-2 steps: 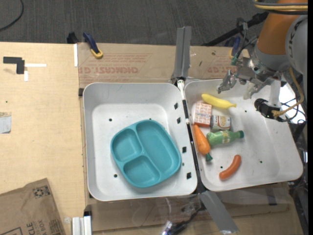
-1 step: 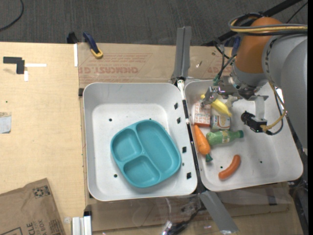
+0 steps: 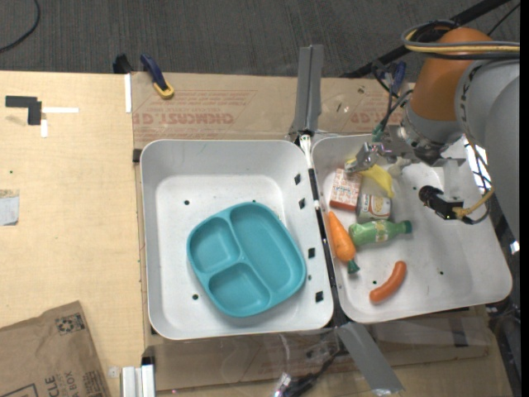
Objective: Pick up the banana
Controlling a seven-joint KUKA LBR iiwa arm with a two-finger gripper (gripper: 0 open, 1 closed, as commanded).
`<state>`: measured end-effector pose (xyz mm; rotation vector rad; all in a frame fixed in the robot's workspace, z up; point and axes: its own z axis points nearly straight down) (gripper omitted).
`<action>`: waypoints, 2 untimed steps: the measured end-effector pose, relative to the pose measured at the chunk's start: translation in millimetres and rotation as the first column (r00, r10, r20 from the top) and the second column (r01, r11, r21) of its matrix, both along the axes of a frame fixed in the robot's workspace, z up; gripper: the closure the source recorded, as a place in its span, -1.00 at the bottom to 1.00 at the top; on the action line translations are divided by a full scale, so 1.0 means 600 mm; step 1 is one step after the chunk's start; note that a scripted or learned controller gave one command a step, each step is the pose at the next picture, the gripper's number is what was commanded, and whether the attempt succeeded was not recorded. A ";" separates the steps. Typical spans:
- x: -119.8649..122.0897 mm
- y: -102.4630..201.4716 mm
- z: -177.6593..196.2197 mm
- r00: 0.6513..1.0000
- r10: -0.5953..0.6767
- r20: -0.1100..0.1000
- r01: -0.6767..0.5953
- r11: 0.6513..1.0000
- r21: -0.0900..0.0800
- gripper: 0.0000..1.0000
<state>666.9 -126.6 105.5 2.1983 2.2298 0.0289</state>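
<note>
I see the gripper (image 3: 369,157) low at the right bin's (image 3: 463,279) far left corner, directly over the banana (image 3: 378,179) for a grasp, though its hold I cannot tell.

A robotics lab is indicated: two white bins (image 3: 157,222) are mounted side by side on a cardboard-covered bench (image 3: 66,222) at frame centre, cables (image 3: 16,15) are seen on grey carpet along the top, and tape markers (image 3: 58,110) are stuck at upper left.
</note>
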 end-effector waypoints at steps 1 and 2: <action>-0.001 0.002 0.017 1.000 0.001 -0.006 -0.001 1.000 0.003 1.00; -0.013 0.069 0.143 0.999 0.037 -0.021 -0.037 0.999 -0.007 1.00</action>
